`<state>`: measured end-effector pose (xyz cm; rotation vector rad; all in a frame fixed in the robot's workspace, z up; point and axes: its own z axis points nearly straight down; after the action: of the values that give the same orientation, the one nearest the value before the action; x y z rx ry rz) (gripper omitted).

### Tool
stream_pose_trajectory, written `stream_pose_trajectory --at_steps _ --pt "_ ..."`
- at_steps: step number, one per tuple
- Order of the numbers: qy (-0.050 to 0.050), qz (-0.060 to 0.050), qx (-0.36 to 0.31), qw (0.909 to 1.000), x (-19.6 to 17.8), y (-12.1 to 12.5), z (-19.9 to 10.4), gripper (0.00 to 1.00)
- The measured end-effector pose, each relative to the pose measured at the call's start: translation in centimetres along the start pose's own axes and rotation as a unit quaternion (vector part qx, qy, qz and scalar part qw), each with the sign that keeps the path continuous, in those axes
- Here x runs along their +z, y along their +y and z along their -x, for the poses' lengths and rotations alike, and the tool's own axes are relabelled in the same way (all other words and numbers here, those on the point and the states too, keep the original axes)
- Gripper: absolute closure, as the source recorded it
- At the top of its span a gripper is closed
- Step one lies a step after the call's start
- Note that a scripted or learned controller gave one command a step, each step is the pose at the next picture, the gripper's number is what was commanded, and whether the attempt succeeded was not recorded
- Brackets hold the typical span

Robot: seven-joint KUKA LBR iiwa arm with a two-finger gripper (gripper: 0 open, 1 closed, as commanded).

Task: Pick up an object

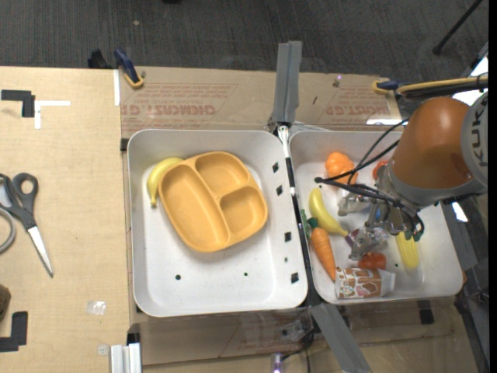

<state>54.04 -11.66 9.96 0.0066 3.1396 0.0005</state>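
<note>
Toy carrot (323,252) lies in my right bin (439,286), just beside a banana (326,213), a corn cob (408,250) and a small carton (361,284). My hand (366,238) hovers among them; grip state unclear.

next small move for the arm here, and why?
Probably a short straight descent. The end effector hangs over the right bin, above the clutter between the banana, carrot and corn cob, with something red just below it. Nothing visibly sits between its fingers, and whether they are open is unclear, so check that first.
</note>
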Motion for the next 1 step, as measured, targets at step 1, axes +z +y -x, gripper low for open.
stream_pose_trajectory --at_steps 1 --pt "-0.002 0.000 0.009 1.0000 0.67 1.21 7.41 0.00"
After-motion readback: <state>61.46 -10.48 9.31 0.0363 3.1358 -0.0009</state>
